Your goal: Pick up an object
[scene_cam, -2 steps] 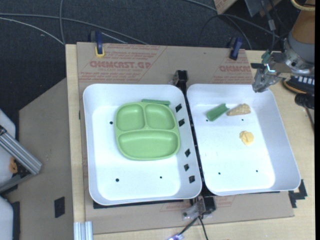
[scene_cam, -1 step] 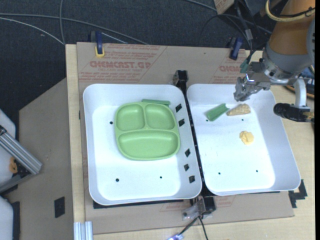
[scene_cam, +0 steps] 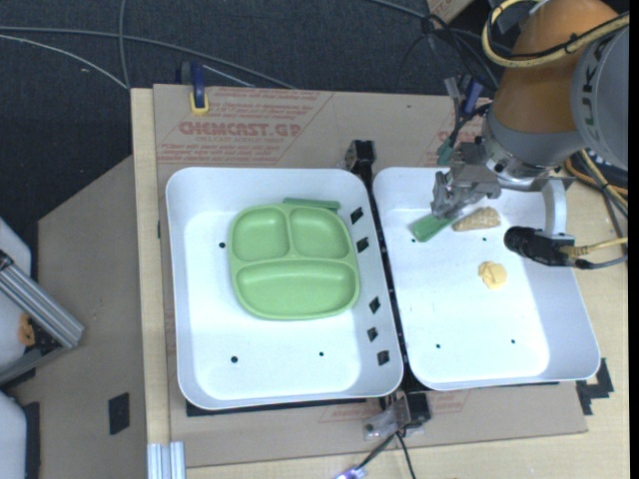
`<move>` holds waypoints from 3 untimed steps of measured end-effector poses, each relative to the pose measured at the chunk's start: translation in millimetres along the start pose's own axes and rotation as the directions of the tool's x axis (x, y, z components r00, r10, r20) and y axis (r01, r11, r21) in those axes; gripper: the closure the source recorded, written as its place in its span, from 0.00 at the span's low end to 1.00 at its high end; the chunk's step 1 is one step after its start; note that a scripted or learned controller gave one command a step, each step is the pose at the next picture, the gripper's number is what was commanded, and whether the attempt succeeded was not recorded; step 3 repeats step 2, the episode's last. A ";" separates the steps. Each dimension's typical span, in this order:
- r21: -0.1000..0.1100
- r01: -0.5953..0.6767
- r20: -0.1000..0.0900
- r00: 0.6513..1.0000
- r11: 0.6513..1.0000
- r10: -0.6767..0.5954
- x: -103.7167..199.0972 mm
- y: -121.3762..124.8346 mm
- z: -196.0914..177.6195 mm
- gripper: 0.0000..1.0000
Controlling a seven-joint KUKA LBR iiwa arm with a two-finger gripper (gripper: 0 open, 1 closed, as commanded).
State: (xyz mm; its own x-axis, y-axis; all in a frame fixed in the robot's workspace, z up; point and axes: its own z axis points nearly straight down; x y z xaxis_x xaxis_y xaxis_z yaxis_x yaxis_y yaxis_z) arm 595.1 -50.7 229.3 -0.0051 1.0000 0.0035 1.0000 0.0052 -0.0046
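Green flat plastic strip point(scene_cam: 431, 229) lies just below-left of the jaws point(scene_cam: 454, 200), long axis slanting toward them; their state I cannot tell.

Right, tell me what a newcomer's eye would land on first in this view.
First, the light green three-compartment plastic plate lying in the middle of the left white bin. Next, the grey arm's orange band at the upper right, with its two-finger gripper down over the far part of the right white bin, beside a flat green piece and a tan lump. A small yellow lump lies nearer the bin's middle.
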 end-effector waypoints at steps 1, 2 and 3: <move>0.000 0.000 0.000 1.000 1.000 0.000 52.5 -16.5 11.8 1.00; -0.002 0.001 0.001 1.000 1.000 -0.001 112.5 -32.3 1.2 1.00; -0.002 0.001 0.001 1.000 1.000 -0.001 112.5 -32.3 1.2 1.00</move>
